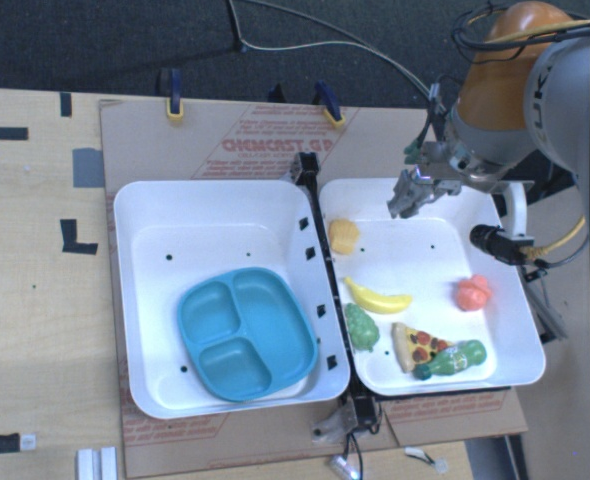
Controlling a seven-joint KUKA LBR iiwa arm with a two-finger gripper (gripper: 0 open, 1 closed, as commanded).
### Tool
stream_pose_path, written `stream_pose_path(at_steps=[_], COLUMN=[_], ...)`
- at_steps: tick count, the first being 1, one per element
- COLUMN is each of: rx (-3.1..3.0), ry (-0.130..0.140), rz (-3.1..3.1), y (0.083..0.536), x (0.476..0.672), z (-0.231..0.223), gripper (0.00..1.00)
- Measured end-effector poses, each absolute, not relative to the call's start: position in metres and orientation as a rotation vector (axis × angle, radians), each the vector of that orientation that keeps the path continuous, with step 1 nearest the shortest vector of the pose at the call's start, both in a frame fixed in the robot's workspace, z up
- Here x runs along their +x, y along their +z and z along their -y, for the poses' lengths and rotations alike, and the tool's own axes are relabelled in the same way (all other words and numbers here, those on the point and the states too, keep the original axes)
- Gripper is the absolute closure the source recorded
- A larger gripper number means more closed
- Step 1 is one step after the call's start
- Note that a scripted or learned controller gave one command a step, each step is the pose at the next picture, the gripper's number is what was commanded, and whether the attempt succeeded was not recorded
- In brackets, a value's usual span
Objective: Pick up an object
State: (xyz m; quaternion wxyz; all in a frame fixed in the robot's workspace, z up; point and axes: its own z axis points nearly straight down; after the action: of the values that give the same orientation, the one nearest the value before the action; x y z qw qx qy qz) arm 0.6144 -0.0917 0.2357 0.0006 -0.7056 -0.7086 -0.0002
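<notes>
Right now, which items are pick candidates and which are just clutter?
Pick candidates, all in the right bin:
orange toy, banana, broccoli, pizza slice, green bottle, pink toy; pincer hovers above.

Lying about:
blue divided tray in the left bin, clamps, cable.

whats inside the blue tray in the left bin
Nothing can be seen in the blue tray: its three compartments show bare plastic. It lies in the left bin; whatever is beneath it is covered.
</notes>
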Motion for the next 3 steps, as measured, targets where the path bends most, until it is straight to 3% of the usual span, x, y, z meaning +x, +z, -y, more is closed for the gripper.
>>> stream_pose_path(at_steps=[3], rx=[-2.217], ry=[0.001], rz=[2.225], y=[0.227], x=[0.568], z=[-0.049], gripper=[1.0])
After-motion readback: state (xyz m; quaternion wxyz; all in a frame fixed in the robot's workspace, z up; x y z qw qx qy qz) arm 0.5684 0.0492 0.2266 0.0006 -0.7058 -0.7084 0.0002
